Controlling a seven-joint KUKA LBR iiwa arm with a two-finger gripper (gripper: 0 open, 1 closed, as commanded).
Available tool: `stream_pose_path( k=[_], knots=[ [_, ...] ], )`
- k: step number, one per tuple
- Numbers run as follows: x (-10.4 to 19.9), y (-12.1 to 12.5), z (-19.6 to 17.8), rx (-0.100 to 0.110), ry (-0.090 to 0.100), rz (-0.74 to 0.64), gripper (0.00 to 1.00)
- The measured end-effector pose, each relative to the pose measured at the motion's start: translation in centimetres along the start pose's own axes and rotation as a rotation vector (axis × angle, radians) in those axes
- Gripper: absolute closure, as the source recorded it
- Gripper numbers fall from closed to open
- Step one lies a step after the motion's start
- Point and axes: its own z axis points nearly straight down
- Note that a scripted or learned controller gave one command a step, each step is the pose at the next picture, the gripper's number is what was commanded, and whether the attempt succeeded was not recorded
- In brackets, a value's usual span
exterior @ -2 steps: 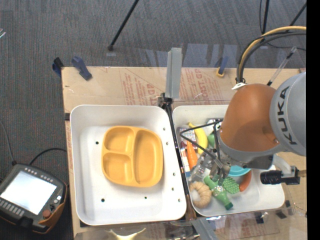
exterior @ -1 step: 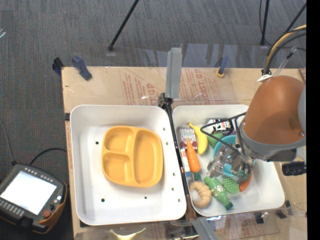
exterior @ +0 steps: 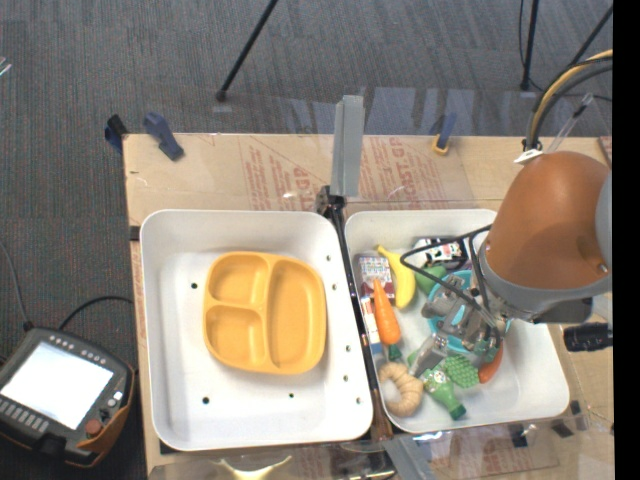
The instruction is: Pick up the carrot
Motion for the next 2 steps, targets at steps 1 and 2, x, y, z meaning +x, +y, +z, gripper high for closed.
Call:
stream_pose_path(
  k=[1, 2],
  knots=[
    [-0.8, 2.4, 3.8, 0.002, 0.004, -0.064, 0.0],
    [-0.7, 8.4, 3.7, -0.001, 0.002, -0.149, 0.0]
  ],
)
